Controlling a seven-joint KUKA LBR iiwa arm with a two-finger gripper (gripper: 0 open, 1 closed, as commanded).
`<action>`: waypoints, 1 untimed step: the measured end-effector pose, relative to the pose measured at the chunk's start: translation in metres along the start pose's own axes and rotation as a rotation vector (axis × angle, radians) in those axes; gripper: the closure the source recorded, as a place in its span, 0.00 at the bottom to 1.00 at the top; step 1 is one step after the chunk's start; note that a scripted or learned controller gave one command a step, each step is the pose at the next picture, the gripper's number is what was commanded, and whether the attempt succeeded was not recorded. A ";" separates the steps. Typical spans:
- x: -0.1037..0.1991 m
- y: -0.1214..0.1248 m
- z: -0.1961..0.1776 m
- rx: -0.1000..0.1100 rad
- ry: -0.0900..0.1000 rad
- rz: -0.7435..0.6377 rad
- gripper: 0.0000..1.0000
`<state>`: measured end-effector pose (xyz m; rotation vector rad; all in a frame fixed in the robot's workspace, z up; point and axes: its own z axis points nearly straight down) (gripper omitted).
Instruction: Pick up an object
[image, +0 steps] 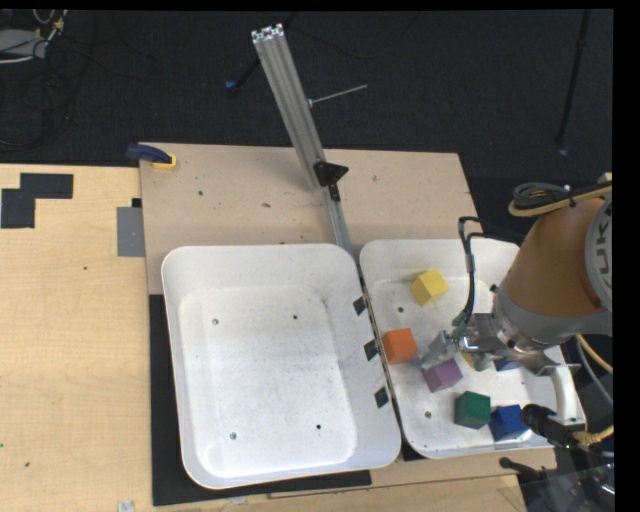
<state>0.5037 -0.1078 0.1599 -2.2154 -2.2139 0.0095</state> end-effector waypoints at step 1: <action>0.003 -0.002 0.044 -0.002 0.000 0.001 0.00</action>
